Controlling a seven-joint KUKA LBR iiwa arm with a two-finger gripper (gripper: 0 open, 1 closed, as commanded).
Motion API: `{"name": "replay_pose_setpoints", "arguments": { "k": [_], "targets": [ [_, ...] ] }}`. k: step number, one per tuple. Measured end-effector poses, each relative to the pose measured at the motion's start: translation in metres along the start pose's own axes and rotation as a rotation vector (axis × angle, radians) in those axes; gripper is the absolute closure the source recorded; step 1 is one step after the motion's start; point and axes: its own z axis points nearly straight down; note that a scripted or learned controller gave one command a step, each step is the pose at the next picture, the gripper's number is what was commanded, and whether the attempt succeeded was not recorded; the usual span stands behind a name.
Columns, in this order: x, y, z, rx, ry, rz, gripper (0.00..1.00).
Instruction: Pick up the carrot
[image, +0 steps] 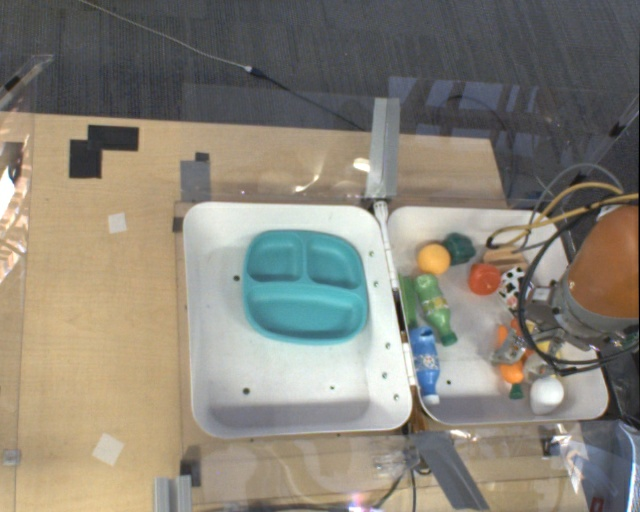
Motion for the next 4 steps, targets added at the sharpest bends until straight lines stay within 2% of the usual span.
{"name": "replay_pose_setpoints", "arguments": {
  "k": [1, 3, 4],
  "targets": [
    [-0.021, 0.03, -0.001, 0.005, 0.002, -0.216, 1.0],
    [-0.027, 0.025, -0.024, 0.022, -0.006, -0.219, 1.0],
    [-0.063, -0.004, 0.001, -0.004, 0.002, 0.128, 1.0]
  ]
}}
